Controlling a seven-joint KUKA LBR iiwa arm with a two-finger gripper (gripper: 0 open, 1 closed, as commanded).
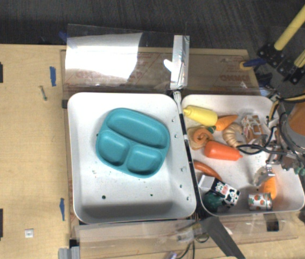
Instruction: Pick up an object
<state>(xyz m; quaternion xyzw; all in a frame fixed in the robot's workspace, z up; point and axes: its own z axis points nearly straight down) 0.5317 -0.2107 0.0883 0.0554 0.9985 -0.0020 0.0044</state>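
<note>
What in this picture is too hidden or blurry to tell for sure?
- Gripper, camera view: small and tangled with cables; whether it touches the small orange piece beneath is unclear.
- Arm: cut off by the right edge.
- Dark green item: partly hidden by the black-and-white toy; its kind is unclear.

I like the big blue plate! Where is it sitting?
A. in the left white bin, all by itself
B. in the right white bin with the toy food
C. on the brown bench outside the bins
A. The blue plate with its three sections lies in the left white bin, while the toy food is piled in the right white bin.
</note>
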